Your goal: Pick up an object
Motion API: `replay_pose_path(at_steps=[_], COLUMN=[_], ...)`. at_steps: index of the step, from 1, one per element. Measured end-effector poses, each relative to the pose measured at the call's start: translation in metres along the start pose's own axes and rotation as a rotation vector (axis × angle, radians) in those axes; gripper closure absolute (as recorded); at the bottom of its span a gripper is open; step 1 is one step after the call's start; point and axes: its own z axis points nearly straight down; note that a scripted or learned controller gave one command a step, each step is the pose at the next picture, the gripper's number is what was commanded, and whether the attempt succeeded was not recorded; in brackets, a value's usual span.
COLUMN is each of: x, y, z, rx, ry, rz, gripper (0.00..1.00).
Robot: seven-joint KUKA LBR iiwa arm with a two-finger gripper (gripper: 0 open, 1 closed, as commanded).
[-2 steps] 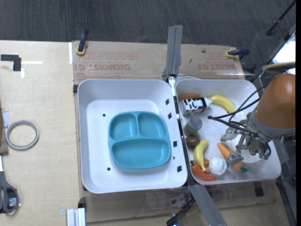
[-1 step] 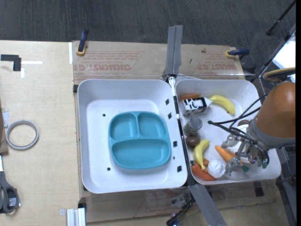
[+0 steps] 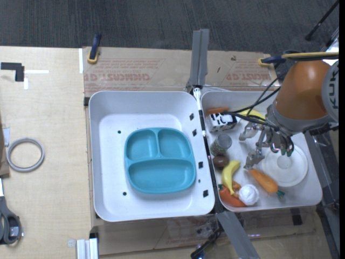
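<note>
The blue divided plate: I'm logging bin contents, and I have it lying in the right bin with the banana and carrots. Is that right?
Not quite. The camera view shows the blue divided plate lying in the left bin. The banana and carrots are indeed in the right bin, where the gripper hangs.
</note>
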Motion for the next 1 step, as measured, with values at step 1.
replay_pose_path(at_steps=[1], x=[0.0916], y=[-0.0252], z=[0.0003], rx=[0.0], ry=[0.004], rz=[0.053], gripper=[0.0])
